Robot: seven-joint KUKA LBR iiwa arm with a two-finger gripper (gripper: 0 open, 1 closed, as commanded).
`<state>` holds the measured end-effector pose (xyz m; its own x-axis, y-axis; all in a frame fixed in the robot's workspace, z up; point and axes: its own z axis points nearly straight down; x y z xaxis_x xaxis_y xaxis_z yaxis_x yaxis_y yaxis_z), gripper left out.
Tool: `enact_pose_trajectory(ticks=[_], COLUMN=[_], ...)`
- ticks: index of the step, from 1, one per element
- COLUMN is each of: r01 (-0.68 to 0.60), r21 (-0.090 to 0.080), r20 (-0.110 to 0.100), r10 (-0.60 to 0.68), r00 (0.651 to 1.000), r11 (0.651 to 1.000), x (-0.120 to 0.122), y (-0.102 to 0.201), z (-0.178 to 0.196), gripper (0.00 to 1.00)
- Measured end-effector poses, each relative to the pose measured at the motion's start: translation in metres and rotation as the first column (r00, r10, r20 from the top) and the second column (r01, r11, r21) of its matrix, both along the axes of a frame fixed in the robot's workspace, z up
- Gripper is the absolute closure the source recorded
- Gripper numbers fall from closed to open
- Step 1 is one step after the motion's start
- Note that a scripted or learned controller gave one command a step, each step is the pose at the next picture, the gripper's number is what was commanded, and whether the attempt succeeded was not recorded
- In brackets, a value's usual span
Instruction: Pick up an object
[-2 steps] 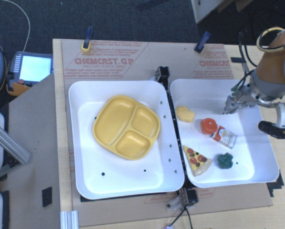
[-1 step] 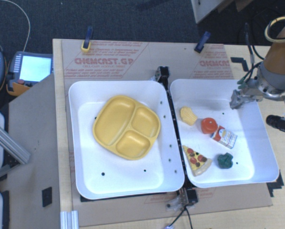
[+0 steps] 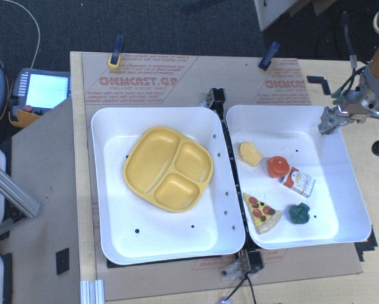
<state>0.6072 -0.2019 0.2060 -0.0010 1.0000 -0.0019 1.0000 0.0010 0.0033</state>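
The right bin [image 3: 316, 122] holds a yellow bread-like piece [image 3: 250, 154], a red tomato [image 3: 278, 166], a small red and white carton [image 3: 298, 182], a pizza slice [image 3: 262, 212] and a green broccoli piece [image 3: 299, 213]. My gripper [image 3: 329, 120] hangs over the right bin's back right corner, away from all of these. Nothing shows between its fingers. Its tip is small and partly hidden by the wrist.
The left bin [image 3: 113, 220] holds a yellow divided plate [image 3: 168, 168]. A black clamp [image 3: 216, 97] sits where the two bins meet at the back. Blue clips [image 3: 116, 50] hold the cardboard base. Screens [image 3: 44, 90] stand off the bench at the left.
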Motion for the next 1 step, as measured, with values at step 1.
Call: enact_pose_trajectory(ticks=[1], r01=[-0.001], r21=[-0.002], r20=[0.006], r10=[0.001], r00=[1.0], r11=[1.0], x=[0.0057], y=[0.0015], z=[0.0637], gripper=[1.0])
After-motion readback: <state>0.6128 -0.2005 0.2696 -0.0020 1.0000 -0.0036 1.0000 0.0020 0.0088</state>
